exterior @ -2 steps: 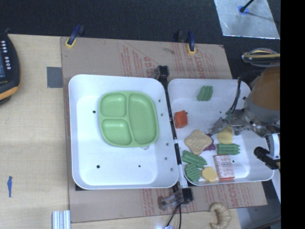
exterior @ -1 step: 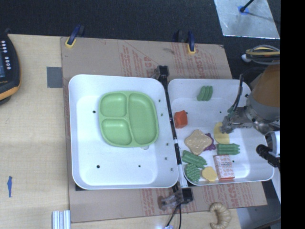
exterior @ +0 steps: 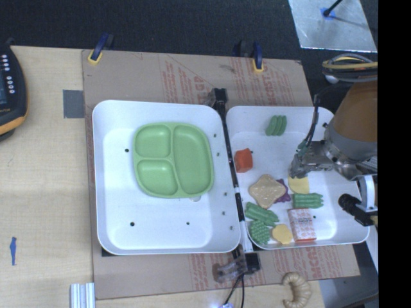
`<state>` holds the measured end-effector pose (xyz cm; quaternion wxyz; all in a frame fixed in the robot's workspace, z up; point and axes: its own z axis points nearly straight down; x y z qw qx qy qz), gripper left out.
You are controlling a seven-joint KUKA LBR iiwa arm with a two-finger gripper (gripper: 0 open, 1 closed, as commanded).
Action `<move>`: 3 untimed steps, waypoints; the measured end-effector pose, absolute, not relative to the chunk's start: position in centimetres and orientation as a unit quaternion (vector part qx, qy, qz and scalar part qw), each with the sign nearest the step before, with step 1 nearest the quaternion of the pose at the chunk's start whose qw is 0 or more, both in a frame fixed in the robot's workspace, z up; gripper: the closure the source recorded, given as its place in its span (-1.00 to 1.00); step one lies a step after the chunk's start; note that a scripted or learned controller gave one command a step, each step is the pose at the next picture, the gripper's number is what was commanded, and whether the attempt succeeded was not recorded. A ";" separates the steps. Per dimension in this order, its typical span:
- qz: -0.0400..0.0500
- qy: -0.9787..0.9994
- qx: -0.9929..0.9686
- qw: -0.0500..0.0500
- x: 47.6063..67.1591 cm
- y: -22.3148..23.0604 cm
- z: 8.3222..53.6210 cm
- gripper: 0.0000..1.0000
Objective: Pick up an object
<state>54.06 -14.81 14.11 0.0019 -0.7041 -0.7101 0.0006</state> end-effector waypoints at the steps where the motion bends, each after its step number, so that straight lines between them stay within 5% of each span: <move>1: 0.001 -0.709 -0.705 0.002 54.0 -15.0 13.9 -1.00; 2: 0.000 -0.709 -0.705 0.001 52.0 -11.4 9.1 -1.00; 3: -0.001 -0.709 -0.705 -0.001 55.8 -11.2 9.4 -1.00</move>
